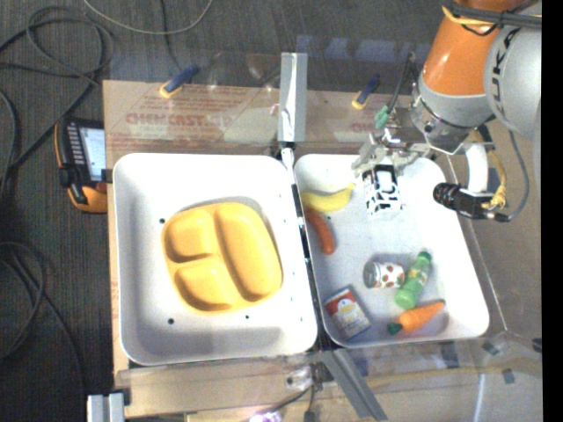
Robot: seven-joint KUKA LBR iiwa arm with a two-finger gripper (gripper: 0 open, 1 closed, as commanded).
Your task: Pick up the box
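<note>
A white box with black cow-like patches [383, 193] is in the upper middle of the right bin [457, 236]. My gripper [385, 167] hangs directly over its top end, and from this angle I cannot see whether it touches the box. A second, small red and blue box [347, 313] lies flat near the bin's front edge, far from the gripper.
A banana [327, 200] and a red sausage [322, 232] lie left of the patched box. A can [383, 274], a green bottle [413, 281] and a carrot [417, 316] sit toward the front. The left bin [141, 183] holds a yellow divided tray [222, 255].
</note>
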